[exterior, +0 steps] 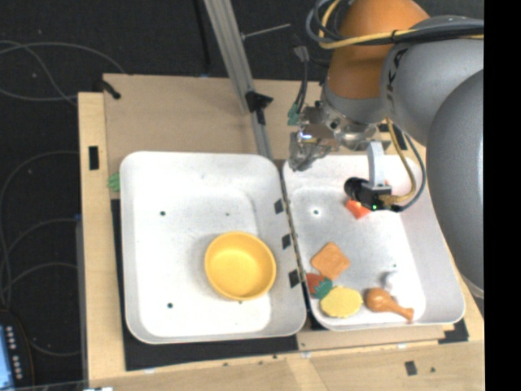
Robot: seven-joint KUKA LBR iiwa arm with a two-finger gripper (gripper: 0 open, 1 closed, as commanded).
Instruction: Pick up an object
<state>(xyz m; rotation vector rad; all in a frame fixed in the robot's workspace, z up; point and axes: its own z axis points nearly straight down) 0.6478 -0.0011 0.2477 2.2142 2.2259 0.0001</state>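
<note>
The gripper, finger state impossible to tell, was poised at the right bin's far-left corner; a toast piece nearer could be targeted squarely.

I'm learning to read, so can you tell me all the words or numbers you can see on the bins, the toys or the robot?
There are none to read. The two shallow white plastic bins, the round yellow bowl, the small toy foods and the grey and orange robot arm carry no readable words or numbers. A device with a blue glowing screen at the lower left edge is too small and blurred to read.
</note>
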